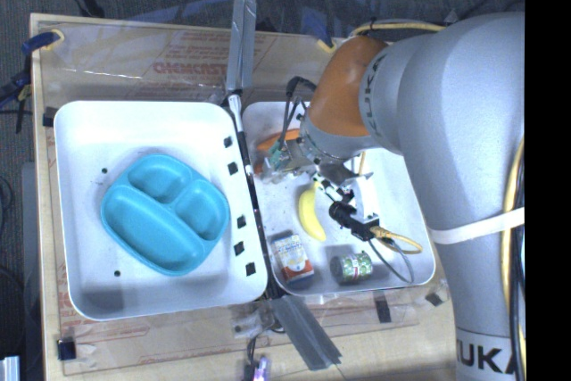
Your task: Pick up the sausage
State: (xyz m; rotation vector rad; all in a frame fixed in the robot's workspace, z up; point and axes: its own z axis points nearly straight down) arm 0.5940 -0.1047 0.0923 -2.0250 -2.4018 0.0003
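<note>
In the right bin (pixel 419 232), nearest the camera, lie a small green can (pixel 352 266) and a boxed snack (pixel 292 254), with a banana (pixel 310 215) just beyond. Farther back, the orange sausage (pixel 273 141) lies by the gripper (pixel 284 158); whether it grips cannot be told. The left bin (pixel 80 134) holds a blue divided plate (pixel 164 211); "KUKA" (pixel 486 359) marks the arm.

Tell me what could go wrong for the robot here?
The gripper is crowded into the right bin's far corner, so it might bump the wall. The sausage is mostly hidden under the arm, so the grab could miss. The banana lies close by and could get knocked.
</note>
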